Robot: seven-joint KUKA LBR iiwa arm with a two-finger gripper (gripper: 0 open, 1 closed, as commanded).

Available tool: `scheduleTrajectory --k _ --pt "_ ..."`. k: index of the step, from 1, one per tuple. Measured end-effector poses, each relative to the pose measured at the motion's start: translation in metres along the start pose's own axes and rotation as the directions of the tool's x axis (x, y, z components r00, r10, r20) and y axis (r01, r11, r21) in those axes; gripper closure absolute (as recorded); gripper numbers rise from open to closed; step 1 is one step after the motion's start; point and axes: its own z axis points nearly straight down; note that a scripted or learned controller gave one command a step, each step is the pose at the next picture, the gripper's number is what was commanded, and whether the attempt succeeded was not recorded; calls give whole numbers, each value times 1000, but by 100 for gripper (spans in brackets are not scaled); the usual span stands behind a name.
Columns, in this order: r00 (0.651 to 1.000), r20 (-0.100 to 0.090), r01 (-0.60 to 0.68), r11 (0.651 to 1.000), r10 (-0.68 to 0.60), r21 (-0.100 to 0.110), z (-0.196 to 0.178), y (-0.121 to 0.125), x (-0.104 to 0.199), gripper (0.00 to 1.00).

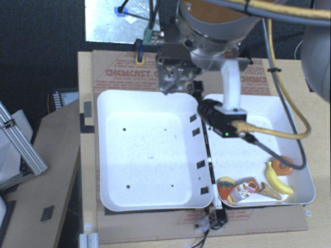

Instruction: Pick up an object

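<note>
gripper (176, 81) hovers over the far rim of the left bin (111, 190); i cannot tell its state. i judge this pre-approach: next i must swing toward the banana (278, 180) in the right bin's (305, 187) near corner.

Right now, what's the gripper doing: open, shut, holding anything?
Gripper: cannot be told; it sits above the far rim of the left bin, with nothing seen in it. The banana lies in the right bin.
</note>
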Motion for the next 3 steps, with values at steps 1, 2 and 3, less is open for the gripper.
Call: scheduleTrajectory --k 1,2,3 --pt "1000 1 -5 1000 5 1 27 0 -26 100" --pt "1000 1 -16 1000 16 -7 -3 0 -144 100" --pt "1000 3 -6 1000 6 11 125 -1 -173 100"
